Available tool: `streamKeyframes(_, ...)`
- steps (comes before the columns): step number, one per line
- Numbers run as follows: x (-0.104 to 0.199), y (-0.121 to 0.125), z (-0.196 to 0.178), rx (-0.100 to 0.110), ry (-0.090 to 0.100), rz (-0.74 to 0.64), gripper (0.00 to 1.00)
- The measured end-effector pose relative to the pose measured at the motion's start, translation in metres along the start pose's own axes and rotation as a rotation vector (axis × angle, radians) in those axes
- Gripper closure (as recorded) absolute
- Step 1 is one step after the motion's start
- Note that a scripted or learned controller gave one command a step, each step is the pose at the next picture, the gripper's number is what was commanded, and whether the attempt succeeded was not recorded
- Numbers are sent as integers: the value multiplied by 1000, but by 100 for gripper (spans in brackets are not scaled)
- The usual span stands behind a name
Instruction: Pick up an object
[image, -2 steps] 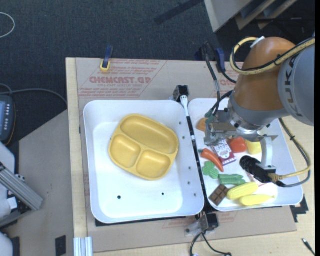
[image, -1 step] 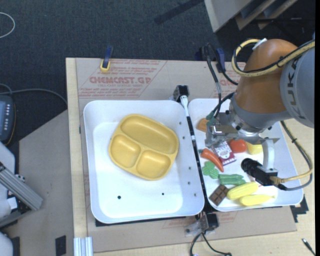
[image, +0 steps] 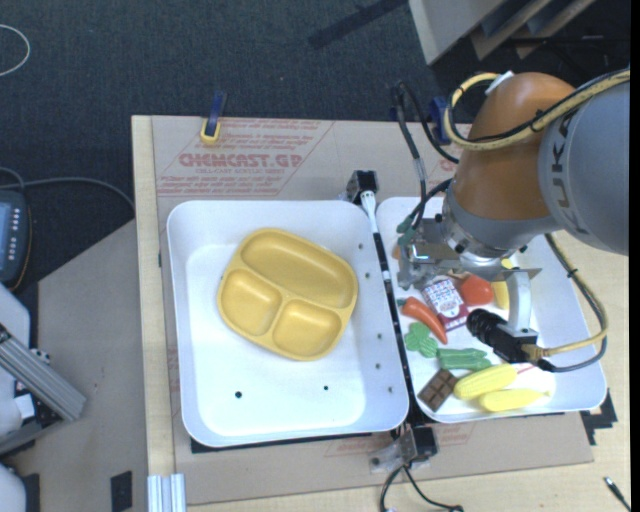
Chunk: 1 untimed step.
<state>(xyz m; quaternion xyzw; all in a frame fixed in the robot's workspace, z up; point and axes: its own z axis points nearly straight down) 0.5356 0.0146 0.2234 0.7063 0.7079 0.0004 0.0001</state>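
On the left, a yellow divided plate (image: 288, 292) is lying alone in the left bin (image: 200, 400), well apart from the rest. Moving right across the divider, the right bin (image: 585, 310) is holding a crowded heap of toy food: a red chilli (image: 425, 317) and a green pea pod (image: 452, 354) are lying near the divider, a brown chocolate piece (image: 436, 389) is sitting by the front edge, and a corn cob (image: 486, 380) with a yellow banana (image: 512, 399) just beside it is resting along the front. A small printed packet (image: 441, 297) and a red tomato (image: 477, 291) are lying under the wrist. The arm (image: 520, 150) is hanging over this bin from the right, and the claw (image: 430, 262) is sitting low over the back of the heap; the wrist is hiding it, so how far it is open, or whether it has anything, cannot be told.

To do the pick well, the claw is probably best coming straight down on one piece that stands free, such as the chilli, rather than wedging between touching pieces, which would likely push them aside
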Motion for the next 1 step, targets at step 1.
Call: streamKeyframes(1, -6, 0, 2, 2, 0, 3, 100)
